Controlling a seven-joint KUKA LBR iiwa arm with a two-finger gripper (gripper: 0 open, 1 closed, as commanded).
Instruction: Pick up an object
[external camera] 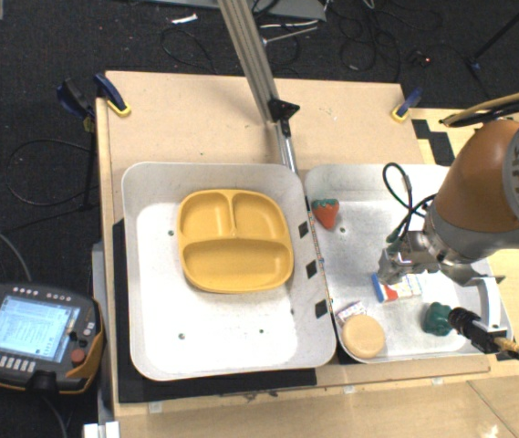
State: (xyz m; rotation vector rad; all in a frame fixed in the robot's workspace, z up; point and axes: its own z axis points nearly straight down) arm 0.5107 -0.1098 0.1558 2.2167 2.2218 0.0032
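Camera view | left bin [150, 336]: yellow plate [235, 241] | right bin [368, 185]: strawberry [327, 212], cookie [364, 335] | end effector [394, 276]: state unclear

Even, fairly bright light from overhead fills the scene, and shadows stay soft and short. The two shallow white plastic bins [150, 245] are brightest, their floors washed nearly to flat white with faint glare. The yellow divided plastic tray [236, 242] casts only a thin shadow. The dark carpeted floor [31, 62] swallows detail. Focus is moderately sharp, slightly grainy; the arm's orange rounded band [482, 185] looks soft.
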